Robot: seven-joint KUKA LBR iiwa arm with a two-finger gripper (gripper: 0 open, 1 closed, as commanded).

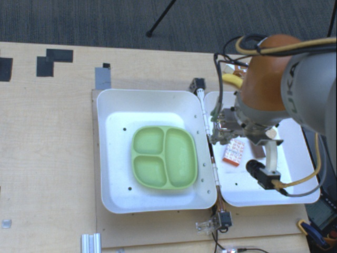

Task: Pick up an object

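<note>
Orange-banded arm sits nearest the lens, over the right bin. Counter carries both bins; the left bin holds a green divided plate. Claw hangs at the right bin's left wall; finger state: cannot tell. Small red-and-white packet lies on the right bin floor, just beside the claw, below-right of it in view, long axis tilted slightly off vertical.

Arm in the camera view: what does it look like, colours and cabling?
The arm has a grey casing with a rounded orange band above the wrist. A yellow cable runs over the top of it, another yellow cable loops low down, and dark wires hang near the wrist.
</note>
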